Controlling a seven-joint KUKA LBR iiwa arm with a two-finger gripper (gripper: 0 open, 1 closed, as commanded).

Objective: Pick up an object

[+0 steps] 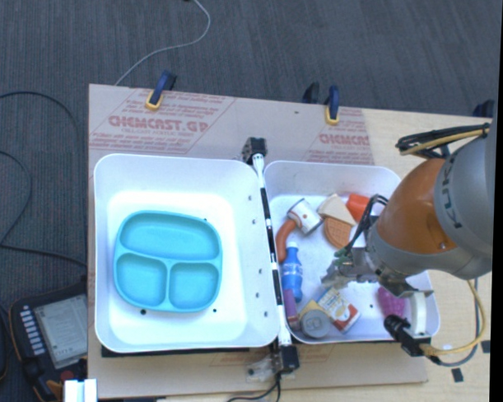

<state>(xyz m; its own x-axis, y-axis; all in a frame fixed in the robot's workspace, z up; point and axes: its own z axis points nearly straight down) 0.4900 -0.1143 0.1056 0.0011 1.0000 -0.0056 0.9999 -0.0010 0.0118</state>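
Closest to me, at the near edge of the bench (pixel 188 363), a grey round tin (pixel 315 324) is lying just on my side of the blue bottle (pixel 292 272). A small carton with red on it (pixel 337 306) is sitting beside the tin, nearer than the bottle and toward the arm. A purple thing (pixel 390 301) is lying further that way, partly under the arm's gear.

The blue bottle itself is lying lengthwise against the inner wall of the bin under the arm (pixel 376 171), and all these loose objects are sharing that bin with it.

The gripper (pixel 341 272) is hanging level with the bottle, on its arm side, low over the clutter and just above the carton. I cannot tell whether it is gripping anything; its tip is lost among dark parts. The grey arm with its orange band (pixel 416 214) is leaning in over that side of the bin.

Across the wall from the bottle, a blue divided tray (pixel 168 261) is resting in the other bin (pixel 102 232).

Just beyond the bottle, an orange-brown curved piece (pixel 281 238) is lying, and past it a white roll (pixel 303 216). Further still, and toward the arm, a brown disc (pixel 339 232), a beige wedge (pixel 335 209) and an orange-red item (pixel 358 204) are bunching together.

Far beyond the bottle, two clamps (pixel 162 84) (pixel 331 104) are pinching the printed sheet (pixel 155 123) to the bench.
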